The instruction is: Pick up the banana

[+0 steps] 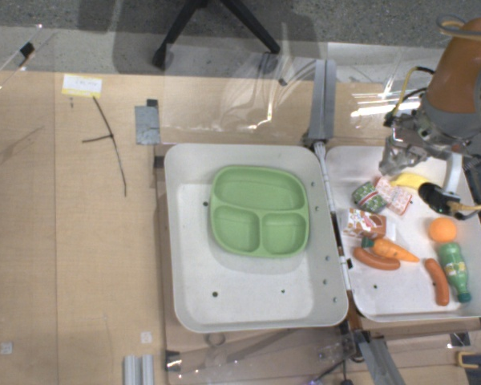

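Just beside gripper (396, 160), banana (410, 180).

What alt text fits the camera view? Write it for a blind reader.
A robot hand hangs beside a banana in the right bin, among toy foods including an orange and a carrot. The left bin holds a green divided plate.
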Controlling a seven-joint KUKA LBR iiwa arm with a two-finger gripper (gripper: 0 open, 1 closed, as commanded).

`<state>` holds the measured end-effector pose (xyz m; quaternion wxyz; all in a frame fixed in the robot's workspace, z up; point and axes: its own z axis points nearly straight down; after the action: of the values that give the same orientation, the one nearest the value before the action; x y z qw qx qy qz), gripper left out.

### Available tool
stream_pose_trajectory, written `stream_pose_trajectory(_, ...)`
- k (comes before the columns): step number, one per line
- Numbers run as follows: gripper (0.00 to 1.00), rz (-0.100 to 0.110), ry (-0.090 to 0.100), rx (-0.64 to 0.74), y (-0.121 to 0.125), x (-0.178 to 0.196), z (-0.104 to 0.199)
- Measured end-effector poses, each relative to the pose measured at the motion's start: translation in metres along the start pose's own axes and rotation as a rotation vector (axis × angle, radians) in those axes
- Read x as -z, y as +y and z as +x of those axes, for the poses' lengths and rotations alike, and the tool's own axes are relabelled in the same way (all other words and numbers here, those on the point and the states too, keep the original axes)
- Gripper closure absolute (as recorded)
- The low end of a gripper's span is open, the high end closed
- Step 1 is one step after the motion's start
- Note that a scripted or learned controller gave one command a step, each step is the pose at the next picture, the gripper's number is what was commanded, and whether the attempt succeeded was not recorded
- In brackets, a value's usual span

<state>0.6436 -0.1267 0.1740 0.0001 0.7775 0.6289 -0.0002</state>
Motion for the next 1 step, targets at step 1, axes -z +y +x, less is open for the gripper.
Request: stream_pose_trajectory(1,0.0,0.001,0.0,-0.001,-0.0001,-0.0003,-0.0004)
